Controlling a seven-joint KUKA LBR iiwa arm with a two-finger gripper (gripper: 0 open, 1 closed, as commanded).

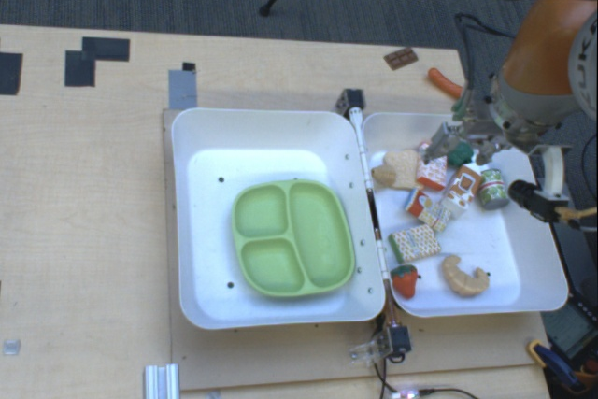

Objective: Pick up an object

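Observation:
The right bin (533,266) holds several small toy foods: a beige bread piece (400,168), a red and white carton (432,174), a white and orange box (461,187), a green can (491,190), a checkered packet (415,243), a strawberry (404,280) and a croissant (464,277). My gripper (454,145) hangs low over the bin's far side, just above the red carton and the box. A teal piece sits at its tip; whether it is held I cannot tell.
The left bin (201,229) contains a green three-compartment plate (292,238). An orange carrot-like toy (446,82) and a brown chip (401,58) lie on the bench beyond the right bin. The arm's orange band (549,28) rises at the right edge.

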